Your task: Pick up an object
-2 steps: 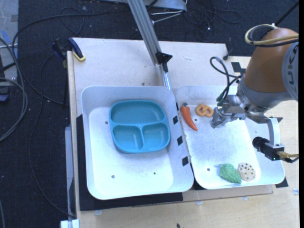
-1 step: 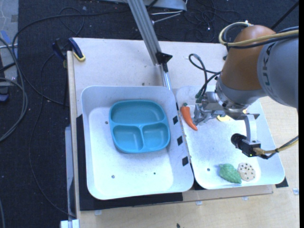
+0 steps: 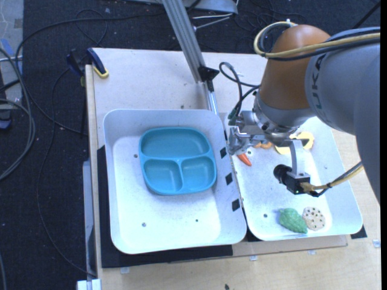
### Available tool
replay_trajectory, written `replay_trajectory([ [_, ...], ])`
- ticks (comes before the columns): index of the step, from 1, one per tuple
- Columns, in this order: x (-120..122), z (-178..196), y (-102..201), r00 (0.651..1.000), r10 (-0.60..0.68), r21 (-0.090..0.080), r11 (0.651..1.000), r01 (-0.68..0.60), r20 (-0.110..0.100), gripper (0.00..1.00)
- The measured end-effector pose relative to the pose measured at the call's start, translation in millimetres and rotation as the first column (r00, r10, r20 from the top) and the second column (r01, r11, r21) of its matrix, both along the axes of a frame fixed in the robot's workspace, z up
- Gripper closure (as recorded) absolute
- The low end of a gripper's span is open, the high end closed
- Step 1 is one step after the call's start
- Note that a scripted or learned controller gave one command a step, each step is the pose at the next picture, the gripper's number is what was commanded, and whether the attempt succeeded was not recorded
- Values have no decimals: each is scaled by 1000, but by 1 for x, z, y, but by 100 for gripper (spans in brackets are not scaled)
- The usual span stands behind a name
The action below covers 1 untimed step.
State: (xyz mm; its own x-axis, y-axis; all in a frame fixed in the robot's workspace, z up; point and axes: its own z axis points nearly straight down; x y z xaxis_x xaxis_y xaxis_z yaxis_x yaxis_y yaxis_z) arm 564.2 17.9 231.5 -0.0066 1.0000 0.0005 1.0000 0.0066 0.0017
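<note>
My gripper [image 3: 243, 139] hangs low over the far left part of the right bin [image 3: 338, 192], under the arm's orange band. A small orange carrot-like piece [image 3: 244, 158] lies on the bin floor just in front of it, close to the gripper but apart from it. A yellow object [image 3: 306, 139] peeks out from behind the wrist, mostly hidden. Near the bin's front edge lie a green lumpy object [image 3: 293, 220] and a round speckled cookie [image 3: 313, 218], side by side and touching.
The left bin [image 3: 121, 222] holds a blue three-compartment plate [image 3: 178, 160]. A slanted metal bar [image 3: 187, 38] runs down to the bins' shared rim. A black unit on a cable [image 3: 291, 179] hangs off the arm over the right bin.
</note>
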Motion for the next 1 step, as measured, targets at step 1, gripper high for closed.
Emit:
replay_trajectory([
  [1, 1, 4, 61, 1000, 2, 1, 1000, -2, 0, 100],
])
